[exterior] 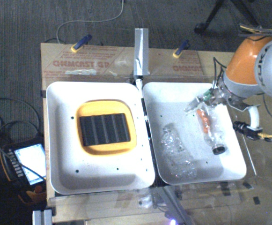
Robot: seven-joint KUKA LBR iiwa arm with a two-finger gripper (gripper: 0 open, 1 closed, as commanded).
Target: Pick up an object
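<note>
Grey claw [215,96] sits over the right bin's [159,125] far corner; I cannot tell its state. Just beside it a clear bottle [209,128] lies on the bin floor. I judge the approach under way; next: descend squarely over the bottle.

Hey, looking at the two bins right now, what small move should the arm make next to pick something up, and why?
Probably shift the gripper slightly along the clear bottle toward its middle, then lower. The gripper sits at the bottle's upper end in the right bin, and nothing shows between its fingers yet. The crumpled plastic lies apart, so it should not interfere.
</note>
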